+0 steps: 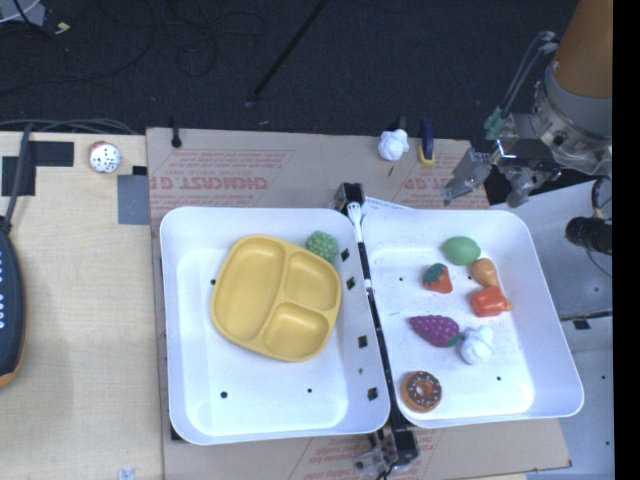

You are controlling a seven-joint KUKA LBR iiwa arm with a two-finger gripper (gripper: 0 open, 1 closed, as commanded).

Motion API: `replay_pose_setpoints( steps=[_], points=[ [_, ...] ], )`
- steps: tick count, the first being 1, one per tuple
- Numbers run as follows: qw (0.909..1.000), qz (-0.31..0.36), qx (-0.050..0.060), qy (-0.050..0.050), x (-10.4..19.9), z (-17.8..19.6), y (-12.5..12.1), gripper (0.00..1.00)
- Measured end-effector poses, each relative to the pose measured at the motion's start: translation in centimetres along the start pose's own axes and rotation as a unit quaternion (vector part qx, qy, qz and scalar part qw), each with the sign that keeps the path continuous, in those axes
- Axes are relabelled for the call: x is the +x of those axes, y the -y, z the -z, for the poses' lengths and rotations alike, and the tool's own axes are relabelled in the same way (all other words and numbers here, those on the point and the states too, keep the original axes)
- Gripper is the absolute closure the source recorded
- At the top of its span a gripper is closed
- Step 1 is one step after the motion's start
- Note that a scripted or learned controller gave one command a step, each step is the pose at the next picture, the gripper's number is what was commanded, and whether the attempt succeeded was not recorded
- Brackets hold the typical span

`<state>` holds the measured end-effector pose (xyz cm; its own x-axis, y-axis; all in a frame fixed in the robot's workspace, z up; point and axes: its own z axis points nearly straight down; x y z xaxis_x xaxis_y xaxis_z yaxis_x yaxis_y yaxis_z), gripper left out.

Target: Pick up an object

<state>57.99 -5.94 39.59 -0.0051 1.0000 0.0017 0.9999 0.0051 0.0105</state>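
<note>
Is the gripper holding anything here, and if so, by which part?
Nothing is held. The gripper hangs open above the right bin's far edge, with nothing between its fingers.

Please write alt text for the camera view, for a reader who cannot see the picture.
The gripper hangs above the far edge of the right bin, which holds a doughnut, purple grapes, a strawberry and other toy foods. The left bin holds a yellow divided plate.

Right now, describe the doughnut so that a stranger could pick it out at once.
Look in the right-hand white bin, at its near left corner by the divider. The doughnut lies there, apart from the purple grapes above it. It alone is a brown ring with a hole.
</note>
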Motion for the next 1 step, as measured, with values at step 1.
replay_pose_setpoints(
  steps=[1],
  points=[
    [1.0, -0.001, 0.006, 0.001, -0.21, 0.09, -0.12, 1.0]
  ],
)
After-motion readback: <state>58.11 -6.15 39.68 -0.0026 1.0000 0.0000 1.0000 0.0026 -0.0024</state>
